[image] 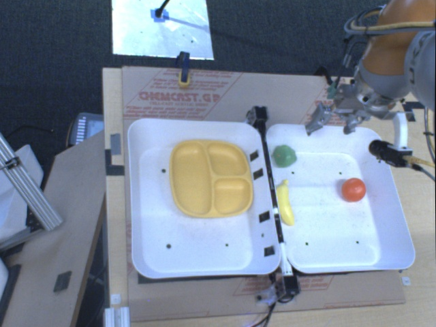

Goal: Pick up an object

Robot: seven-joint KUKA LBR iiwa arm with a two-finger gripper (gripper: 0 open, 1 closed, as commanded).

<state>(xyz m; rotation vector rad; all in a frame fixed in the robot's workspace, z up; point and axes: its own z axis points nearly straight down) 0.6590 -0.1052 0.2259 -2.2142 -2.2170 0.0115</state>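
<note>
Pincer (335, 120) open, empty, above right bin's far rim; lower over round green plastic ball (285, 156), centre fingers before closing

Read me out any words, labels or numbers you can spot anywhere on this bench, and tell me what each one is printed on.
"CHEMCAST GP": red print, seen upside down, on the brown paper-faced sheet lying under the two white bins; the last letters are blurred, so that reading is unsure.
More red print on the same sheet, at its top right and along its front edge: too small and blurred to read.
No readable text on the yellow divided plate.
</note>
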